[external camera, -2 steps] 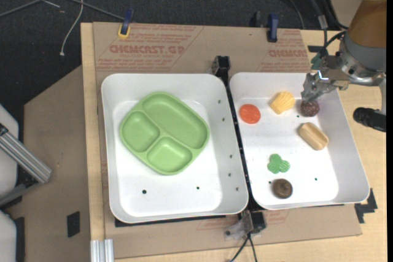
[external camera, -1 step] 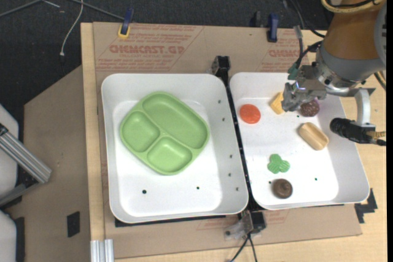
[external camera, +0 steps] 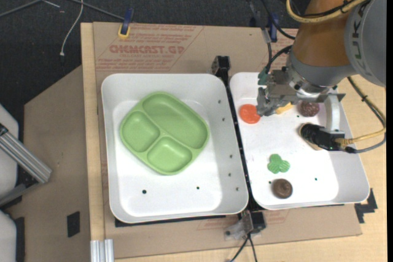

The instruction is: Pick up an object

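the tabletop (external camera: 153, 46) carries two bins side by side, so that loose items stay inside raised walls within the arm's reach.

1. left bin (external camera: 184, 190): holds one green plate (external camera: 163, 132) with three compartments. it lies flat near the middle, well apart from the hand. its broad, low shape gives little to grip, so it is judged a poor candidate.

2. right bin (external camera: 307, 175): holds the small items, spread apart from one another, which leaves room to come down on one without disturbing the rest.
   - orange disc (external camera: 249, 114): flat on the floor near the bin's left wall, just beside the hand.
   - hand (external camera: 268, 106): low over the upper part of this bin, pointing down. whether it is released or clenched cannot be told here, and nothing is seen to be held.
   - yellow piece (external camera: 284, 108): just beside the hand on its right, partly hidden by it.
   - green piece (external camera: 278, 164): lower in the bin, apart from the hand.
   - brown piece (external camera: 282, 188): near the front wall, below the green piece.
   - dark red piece (external camera: 309, 108): right of the hand, under the wrist.

3. arm (external camera: 325, 27): reaches in from the right and leans over the right bin.

judgement: the pick is not yet done. the orange disc and the yellow piece are the nearest targets.
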Robot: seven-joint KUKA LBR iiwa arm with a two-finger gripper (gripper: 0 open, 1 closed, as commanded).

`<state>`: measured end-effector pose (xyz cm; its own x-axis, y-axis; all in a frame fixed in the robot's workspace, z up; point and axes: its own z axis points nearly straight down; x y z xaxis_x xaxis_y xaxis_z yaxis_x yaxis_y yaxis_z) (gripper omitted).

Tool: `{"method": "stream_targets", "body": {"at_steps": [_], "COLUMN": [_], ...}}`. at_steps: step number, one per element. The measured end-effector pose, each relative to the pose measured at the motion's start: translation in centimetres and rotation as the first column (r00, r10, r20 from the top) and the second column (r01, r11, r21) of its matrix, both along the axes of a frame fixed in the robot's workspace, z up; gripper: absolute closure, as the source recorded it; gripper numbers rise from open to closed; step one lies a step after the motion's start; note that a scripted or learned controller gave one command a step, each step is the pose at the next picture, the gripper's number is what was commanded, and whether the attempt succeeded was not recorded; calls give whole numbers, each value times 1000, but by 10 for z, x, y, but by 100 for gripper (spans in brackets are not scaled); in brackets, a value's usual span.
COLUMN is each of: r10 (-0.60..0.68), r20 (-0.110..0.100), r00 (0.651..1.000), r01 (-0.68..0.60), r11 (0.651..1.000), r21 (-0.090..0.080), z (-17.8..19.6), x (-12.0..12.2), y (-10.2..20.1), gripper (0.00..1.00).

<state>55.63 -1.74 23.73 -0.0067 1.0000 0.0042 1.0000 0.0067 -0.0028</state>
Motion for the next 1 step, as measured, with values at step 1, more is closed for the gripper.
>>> {"method": "stream_targets", "body": {"at_steps": [1], "r10": [-1], "r20": [-1], "r00": [1000], "r01": [1], "r11": [1000], "r21": [-1], "z": [5], "x": [-21], "y": [51], "gripper": [100]}}
